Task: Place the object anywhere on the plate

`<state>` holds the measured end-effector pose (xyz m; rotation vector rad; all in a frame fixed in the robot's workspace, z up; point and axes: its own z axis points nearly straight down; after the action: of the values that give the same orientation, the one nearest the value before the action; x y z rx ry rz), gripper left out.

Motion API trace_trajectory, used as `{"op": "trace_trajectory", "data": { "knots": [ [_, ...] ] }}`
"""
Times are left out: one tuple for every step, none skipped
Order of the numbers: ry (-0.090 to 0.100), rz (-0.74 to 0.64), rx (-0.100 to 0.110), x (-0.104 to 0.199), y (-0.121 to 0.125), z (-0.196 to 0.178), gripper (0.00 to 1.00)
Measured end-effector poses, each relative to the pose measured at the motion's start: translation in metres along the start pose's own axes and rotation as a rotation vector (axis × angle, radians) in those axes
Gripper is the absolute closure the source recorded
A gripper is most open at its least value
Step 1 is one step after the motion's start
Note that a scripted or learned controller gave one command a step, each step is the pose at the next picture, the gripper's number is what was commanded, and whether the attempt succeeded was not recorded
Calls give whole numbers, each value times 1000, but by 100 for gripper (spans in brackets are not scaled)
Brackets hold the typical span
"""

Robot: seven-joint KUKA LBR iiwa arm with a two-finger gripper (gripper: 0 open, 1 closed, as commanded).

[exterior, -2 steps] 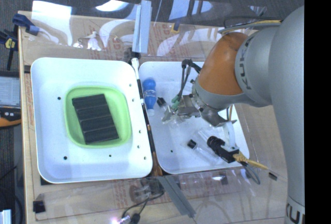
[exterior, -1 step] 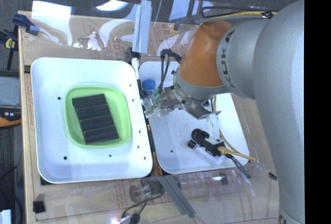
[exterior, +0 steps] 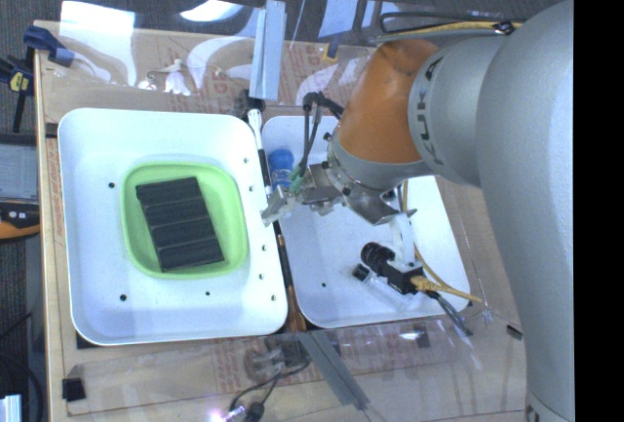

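The pincer point(exterior: 291, 196) sits just left of the frame's centre, over the upper left part of the right-hand shallow white bin point(exterior: 331, 308), close to the seam where the two bins meet. Its grey metal tip reaches toward that seam. From this slanting view I cannot tell whether it is spread or pressed together, and nothing can be seen pinched in it.

Just above the pincer, in the upper left corner of the same bin, is a small blue rounded object point(exterior: 281, 163). It is partly hidden, and its exact shape is hard to make out. Above and right of the pincer rises the orange band of the wrist point(exterior: 390, 108), and beyond it the broad grey arm point(exterior: 507, 118) takes up the right side of the frame. Below the wrist, toward the lower middle of the right bin, a black connector with a yellow cable point(exterior: 390, 272) hangs from the arm.

To the left lies the other shallow white bin point(exterior: 88, 147). In its middle rests a light green square plate with rounded corners point(exterior: 230, 233). On that plate lies a black ridged rectangular block point(exterior: 179, 223), flat and turned slightly askew, well inside the plate's rim and well apart from the pincer.

Further out, a grey metal rail point(exterior: 266, 48) stands at the upper middle of the wooden bench point(exterior: 146, 381). A blue clamp point(exterior: 45, 44) grips the bench's upper left corner.
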<state>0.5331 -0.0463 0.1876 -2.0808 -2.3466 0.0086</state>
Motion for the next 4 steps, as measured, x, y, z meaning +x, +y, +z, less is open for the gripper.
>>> {"op": "trace_trajectory", "data": {
  "knots": [
    [0,-60,0,-41,21,0,0],
    [-1,-3,0,44,28,-19,0],
    [0,17,0,5,44,-13,0],
    [0,17,0,20,38,-35,0]
  ]
}}
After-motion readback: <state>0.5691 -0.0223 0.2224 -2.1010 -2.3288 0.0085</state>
